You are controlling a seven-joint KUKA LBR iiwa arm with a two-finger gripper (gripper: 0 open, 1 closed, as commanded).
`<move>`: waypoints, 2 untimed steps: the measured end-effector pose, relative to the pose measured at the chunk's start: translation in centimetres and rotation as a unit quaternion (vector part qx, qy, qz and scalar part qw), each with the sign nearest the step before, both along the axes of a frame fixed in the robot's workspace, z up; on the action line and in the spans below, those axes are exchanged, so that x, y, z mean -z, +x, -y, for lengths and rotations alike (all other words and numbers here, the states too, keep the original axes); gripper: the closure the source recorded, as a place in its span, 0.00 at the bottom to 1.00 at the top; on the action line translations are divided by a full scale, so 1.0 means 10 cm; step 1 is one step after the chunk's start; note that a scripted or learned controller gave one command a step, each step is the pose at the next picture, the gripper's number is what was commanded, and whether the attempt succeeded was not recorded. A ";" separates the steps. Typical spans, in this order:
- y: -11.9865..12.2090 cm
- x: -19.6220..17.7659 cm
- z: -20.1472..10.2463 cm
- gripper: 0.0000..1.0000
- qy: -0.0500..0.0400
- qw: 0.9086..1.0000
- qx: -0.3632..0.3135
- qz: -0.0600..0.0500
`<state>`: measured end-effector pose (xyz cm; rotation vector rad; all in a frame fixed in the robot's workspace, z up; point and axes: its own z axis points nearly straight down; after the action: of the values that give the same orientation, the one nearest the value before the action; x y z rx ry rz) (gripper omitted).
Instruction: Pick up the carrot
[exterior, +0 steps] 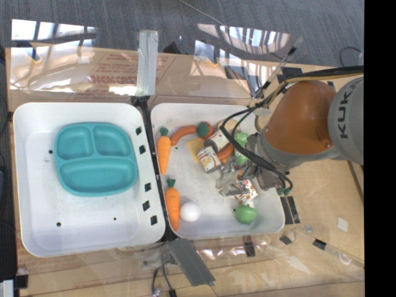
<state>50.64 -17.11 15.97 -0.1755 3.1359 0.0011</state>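
Observation:
Three carrots lie in the right bin (204, 224). One carrot (163, 154) rests along the bin's left wall, a second carrot (172, 203) lies below it near a white ball (190, 213), and a third, curved carrot (185, 132) sits at the top with its green end to the right. My gripper (232, 181) hangs low over the bin's right half, above small packets and well right of the carrots. No carrot is between its fingers.
A teal divided plate (94, 158) sits in the left bin (37, 228). Around the gripper lie a yellow block (196, 146), a small labelled bottle (208, 159), a packet (246, 195) and a green fruit (245, 214). Cables loop from the arm's wrist.

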 end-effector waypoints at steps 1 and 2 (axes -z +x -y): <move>0.09 -0.04 -0.53 1.00 0.001 1.000 -0.010 -0.001; 0.39 -1.22 -0.98 1.00 -0.002 0.997 -0.082 0.006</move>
<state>54.57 -7.32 28.15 -0.4309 3.1001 -0.0046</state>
